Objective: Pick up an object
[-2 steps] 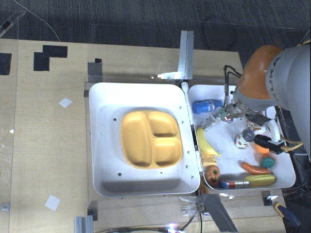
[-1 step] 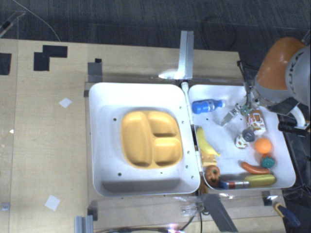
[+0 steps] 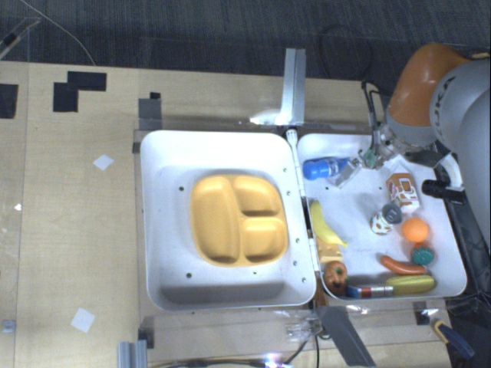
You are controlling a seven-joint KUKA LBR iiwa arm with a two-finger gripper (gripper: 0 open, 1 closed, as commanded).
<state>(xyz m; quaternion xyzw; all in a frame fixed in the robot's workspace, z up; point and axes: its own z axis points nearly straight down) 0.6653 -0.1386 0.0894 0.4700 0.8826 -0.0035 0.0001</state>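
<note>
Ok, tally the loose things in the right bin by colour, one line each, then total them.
Blue: 1, the blue bottle
Yellow: 2, the banana and the yellow piece at the front
Orange: 2, the orange ball and the orange sausage shape
Teal: 1, the small teal thing
Mixed colours: 4
Total: 10

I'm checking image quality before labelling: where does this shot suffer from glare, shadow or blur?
In the camera view, glare whitens the metal post base at the bins' far edge; the left bin has a soft shadow along its near wall, below the yellow divided tray; the small items in the right bin look soft, and the pincer is blurred.
</note>
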